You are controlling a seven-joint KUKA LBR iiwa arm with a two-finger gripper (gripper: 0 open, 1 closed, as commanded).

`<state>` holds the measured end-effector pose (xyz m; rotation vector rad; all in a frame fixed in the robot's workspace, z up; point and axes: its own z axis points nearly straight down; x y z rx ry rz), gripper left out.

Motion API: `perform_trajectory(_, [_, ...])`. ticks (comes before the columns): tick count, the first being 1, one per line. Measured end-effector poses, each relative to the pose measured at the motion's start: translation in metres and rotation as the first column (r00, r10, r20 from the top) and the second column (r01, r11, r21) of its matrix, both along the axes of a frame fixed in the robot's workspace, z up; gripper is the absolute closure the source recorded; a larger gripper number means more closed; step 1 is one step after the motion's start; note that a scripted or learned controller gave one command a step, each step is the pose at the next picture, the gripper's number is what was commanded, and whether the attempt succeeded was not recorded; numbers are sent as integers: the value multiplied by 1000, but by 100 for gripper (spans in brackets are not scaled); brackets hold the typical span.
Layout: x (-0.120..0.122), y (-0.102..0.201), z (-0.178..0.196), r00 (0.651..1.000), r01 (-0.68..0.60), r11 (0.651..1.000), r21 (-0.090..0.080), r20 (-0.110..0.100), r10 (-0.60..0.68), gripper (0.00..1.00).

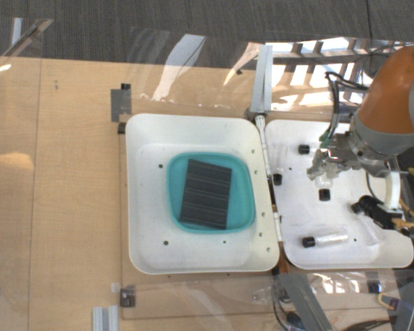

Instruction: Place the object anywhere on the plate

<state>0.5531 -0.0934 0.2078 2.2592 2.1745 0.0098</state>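
**benchwatcher:** So where are you at with the plate job? Looks done from up here.

**iiwa_arm:** Pretty much how I read it too. The dark ribbed block [206,194] lies flat on the teal plate [243,209] in the left bin [145,254], well inside the rim, nothing hanging over. My hand [324,167] hangs over the right bin [393,254], well apart from the plate, with nothing between the fingers that I can see. How wide they're spread, I honestly can't tell from this angle.

**benchwatcher:** So what's next?

**iiwa_arm:** I'd guess nothing fancy: back away and stay clear of the small black bits [323,194] and the clear tube [326,240] lying under me. If the block counts as placed, no reason to go near the plate again.
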Motion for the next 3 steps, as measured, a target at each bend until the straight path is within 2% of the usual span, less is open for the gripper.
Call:
perform_trajectory(1, [24,59,15,998,-67,998,0,-1,67,100])
perform_trajectory(2, [43,153,-23,995,-103,995,1,-4,103,100])
perform_trajectory(3, [43,152,-23,995,-103,995,0,-4,103,0])
